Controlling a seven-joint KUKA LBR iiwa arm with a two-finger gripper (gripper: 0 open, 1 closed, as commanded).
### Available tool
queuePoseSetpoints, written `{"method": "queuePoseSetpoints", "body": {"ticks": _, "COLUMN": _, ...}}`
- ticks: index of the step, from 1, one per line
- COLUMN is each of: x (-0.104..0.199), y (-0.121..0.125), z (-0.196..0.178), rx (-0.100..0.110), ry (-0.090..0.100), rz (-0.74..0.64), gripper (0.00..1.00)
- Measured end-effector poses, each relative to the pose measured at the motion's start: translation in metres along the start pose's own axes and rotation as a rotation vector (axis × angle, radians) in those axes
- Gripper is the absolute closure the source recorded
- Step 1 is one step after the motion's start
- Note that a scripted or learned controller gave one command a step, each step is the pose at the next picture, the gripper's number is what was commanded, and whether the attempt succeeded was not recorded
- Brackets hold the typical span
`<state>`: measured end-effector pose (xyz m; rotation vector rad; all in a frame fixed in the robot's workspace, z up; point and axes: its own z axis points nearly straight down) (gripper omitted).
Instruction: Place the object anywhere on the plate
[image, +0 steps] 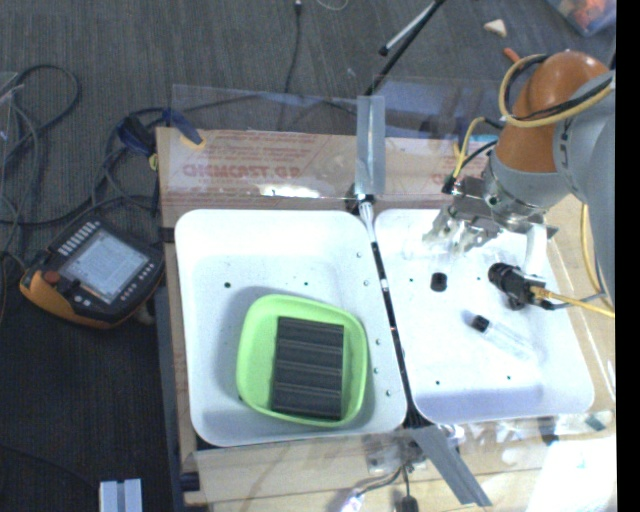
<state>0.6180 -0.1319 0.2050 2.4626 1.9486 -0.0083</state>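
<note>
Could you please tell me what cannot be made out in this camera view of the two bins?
- Gripper: pale and blurred against the white right bin, so the state of its jaws is unreadable.
- Small black object: too small to identify.
- Clear pen-like item: transparent, so its outline fades into the bin.
- Green plate: its centre is covered by a dark ribbed block.

The plate (252, 345) is sitting in the left bin (200, 260), with a ridged block (309, 366) lying on it. The end effector (458, 232) is hanging over the right bin's (520, 390) far side.
</note>
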Motion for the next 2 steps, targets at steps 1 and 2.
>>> {"method": "queuePoseSetpoints", "body": {"ticks": 1, "x": 0.000, "y": 0.000, "z": 0.000, "rx": 0.000, "ry": 0.000, "rz": 0.000, "gripper": 0.00}}
{"method": "queuePoseSetpoints", "body": {"ticks": 2, "x": -0.063, "y": -0.019, "z": -0.013, "rx": -0.001, "ry": 0.001, "rz": -0.050, "gripper": 0.00}}
